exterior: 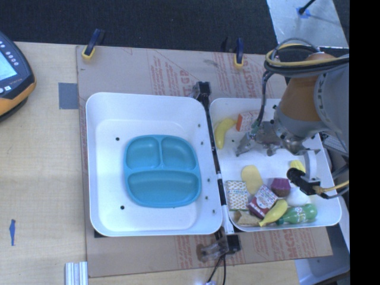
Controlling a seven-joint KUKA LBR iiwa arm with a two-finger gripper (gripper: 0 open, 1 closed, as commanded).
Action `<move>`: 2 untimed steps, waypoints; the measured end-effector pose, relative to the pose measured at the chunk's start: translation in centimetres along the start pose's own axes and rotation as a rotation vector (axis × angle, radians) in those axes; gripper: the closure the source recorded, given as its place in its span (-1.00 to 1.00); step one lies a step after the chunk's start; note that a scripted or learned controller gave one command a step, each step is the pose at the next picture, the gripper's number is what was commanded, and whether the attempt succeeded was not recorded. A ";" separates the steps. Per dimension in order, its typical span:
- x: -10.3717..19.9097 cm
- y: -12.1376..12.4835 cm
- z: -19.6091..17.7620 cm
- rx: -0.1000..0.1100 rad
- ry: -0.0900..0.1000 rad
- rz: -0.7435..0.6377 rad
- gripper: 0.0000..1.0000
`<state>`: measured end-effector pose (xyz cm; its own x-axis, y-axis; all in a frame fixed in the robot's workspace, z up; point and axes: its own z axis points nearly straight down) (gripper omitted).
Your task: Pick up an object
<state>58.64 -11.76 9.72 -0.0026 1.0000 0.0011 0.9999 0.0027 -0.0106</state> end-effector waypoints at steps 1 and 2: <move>2.8 -11.4 0.8 0.003 0.003 -0.001 -1.00; 2.1 -7.1 0.6 -0.011 -0.001 -0.002 -1.00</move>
<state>51.54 -9.71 9.20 -0.0050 1.0000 -0.0001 1.0000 0.0050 0.0003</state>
